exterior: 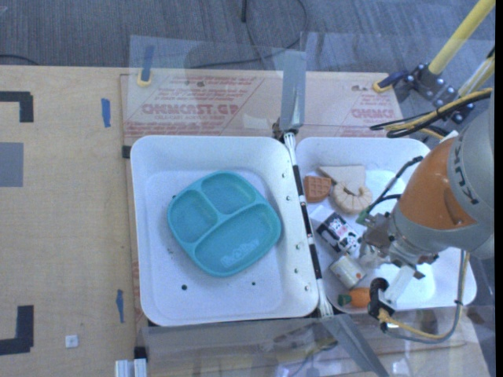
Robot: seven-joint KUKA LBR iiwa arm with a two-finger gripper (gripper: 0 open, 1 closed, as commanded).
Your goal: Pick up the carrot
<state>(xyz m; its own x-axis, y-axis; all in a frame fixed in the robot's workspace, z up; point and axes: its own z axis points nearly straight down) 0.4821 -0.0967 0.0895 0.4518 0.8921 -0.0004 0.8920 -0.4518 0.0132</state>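
Observation:
The carrot (358, 297), small and orange with a green top, lies at the front edge of the right bin (440, 289). My gripper (368, 248) hangs over the middle of that bin, just behind and slightly right of the carrot. The grey wrist and the orange band (431, 196) cover it from above. Nothing can be seen held in it.
Behind the carrot lie a white block (346, 271) and a black-and-white item (338, 230). Farther back are a brown waffle square (317, 187), a round tan pastry (351, 198) and a pale wedge (343, 174). A teal divided plate (224, 222) sits in the left bin (157, 163).

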